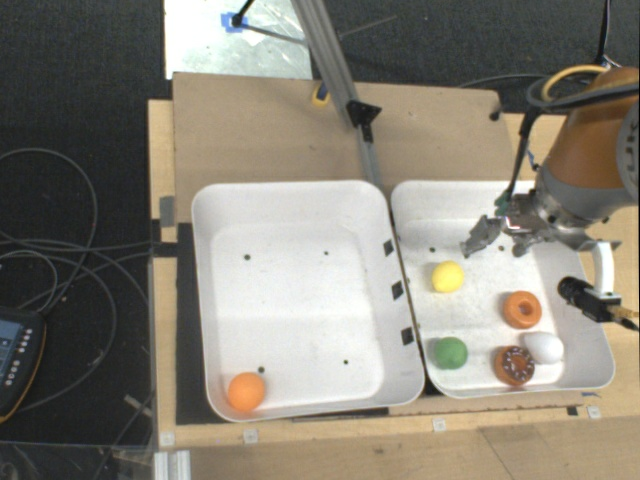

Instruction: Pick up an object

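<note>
Looking down at the surface (pixel 330 133): flat light-brown board, two shallow white bins side by side on it.
Left bin (pixel 290 208): smooth moulded plastic with rounded corners; one orange ball (pixel 245 391) sits in its near left corner.
Right bin (pixel 420 203): same white plastic, holding five small things.
Yellow ball (pixel 447 277): round, matte, near the bin's middle, just below the hand.
Green ball (pixel 449 353): round, toward the near left of that bin.
Orange ring (pixel 521 310): doughnut shape with a hole, toward the right wall.
Brown doughnut (pixel 515 365): dark and speckled, touching a white egg-shaped piece (pixel 543 347).
Hand (pixel 500 236): dark metal fingers spread wide apart, nothing between them, hanging over the far part of the right bin.
Arm (pixel 590 158): grey with an orange band.
</note>
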`<action>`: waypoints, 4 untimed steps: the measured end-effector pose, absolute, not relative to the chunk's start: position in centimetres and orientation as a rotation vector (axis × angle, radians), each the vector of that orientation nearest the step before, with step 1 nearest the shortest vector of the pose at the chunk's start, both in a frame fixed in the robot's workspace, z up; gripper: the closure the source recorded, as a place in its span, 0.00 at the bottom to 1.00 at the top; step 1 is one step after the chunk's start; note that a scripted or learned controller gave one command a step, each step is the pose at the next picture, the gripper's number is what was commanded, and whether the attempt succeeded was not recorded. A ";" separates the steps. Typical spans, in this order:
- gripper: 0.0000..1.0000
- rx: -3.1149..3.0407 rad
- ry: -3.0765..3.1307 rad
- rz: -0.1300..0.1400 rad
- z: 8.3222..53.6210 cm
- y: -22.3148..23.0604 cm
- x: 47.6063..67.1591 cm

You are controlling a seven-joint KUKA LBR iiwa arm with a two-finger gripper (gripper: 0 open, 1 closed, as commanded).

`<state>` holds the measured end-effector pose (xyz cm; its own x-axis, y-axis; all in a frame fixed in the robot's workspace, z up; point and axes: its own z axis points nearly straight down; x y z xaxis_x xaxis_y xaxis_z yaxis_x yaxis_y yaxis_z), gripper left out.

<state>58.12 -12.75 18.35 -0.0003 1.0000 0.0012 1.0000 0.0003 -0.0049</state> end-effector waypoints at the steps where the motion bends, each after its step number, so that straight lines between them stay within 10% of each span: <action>1: 0.00 -2.223 -2.221 -0.001 12.6 -13.4 58.6; 2: 1.00 -2.228 -2.227 -0.009 14.1 -13.5 58.8; 4: 1.00 -2.218 -2.231 -0.005 23.4 -13.4 59.3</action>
